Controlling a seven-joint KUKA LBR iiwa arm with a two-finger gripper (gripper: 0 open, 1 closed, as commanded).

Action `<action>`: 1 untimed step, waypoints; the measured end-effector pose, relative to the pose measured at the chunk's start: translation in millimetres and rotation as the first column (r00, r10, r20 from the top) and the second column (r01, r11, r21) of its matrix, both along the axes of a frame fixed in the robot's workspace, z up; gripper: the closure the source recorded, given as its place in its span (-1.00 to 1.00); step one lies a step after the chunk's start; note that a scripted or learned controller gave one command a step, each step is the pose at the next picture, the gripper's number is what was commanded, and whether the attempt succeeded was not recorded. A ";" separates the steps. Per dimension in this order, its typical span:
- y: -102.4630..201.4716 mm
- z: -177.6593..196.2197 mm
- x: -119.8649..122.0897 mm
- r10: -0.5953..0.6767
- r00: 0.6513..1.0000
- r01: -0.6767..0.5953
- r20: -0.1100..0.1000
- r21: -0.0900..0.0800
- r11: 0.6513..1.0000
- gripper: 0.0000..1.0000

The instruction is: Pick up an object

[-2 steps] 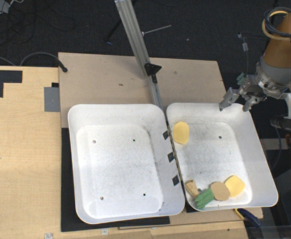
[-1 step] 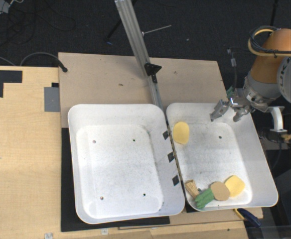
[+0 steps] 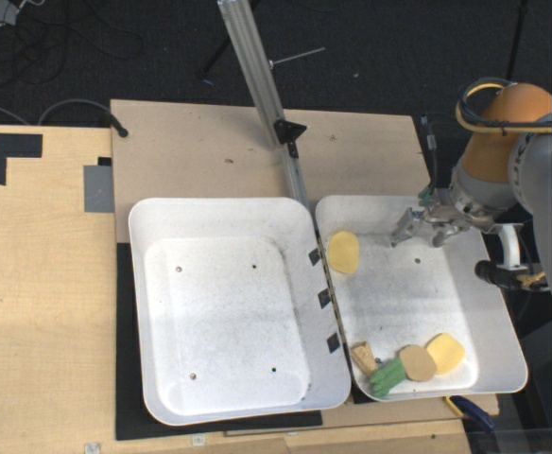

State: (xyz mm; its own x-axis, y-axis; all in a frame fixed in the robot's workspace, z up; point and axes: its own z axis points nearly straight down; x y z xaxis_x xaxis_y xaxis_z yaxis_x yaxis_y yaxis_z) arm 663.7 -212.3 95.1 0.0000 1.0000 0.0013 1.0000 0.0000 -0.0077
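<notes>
The gripper (image 3: 425,227) hangs over the far right part of the right bin (image 3: 479,296), its two fingers spread apart with nothing between them. Taking that right bin as the landmark: a yellow oval piece (image 3: 343,252) lies against its left wall, near the far corner, well apart from the gripper. In its near corner sits a cluster: a yellow block (image 3: 445,353) to the right, a tan round disc (image 3: 416,362) touching it, a green object (image 3: 388,377) just left of the disc, and a small tan crumbly piece (image 3: 362,356) by the left wall. The left bin (image 3: 153,225) sits directly beside it, walls touching
</notes>
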 end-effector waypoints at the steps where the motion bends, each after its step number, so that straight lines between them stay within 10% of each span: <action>1: 0.0 14.6 1.9 0.003 1.000 -0.003 0.006 -0.002 1.000 1.00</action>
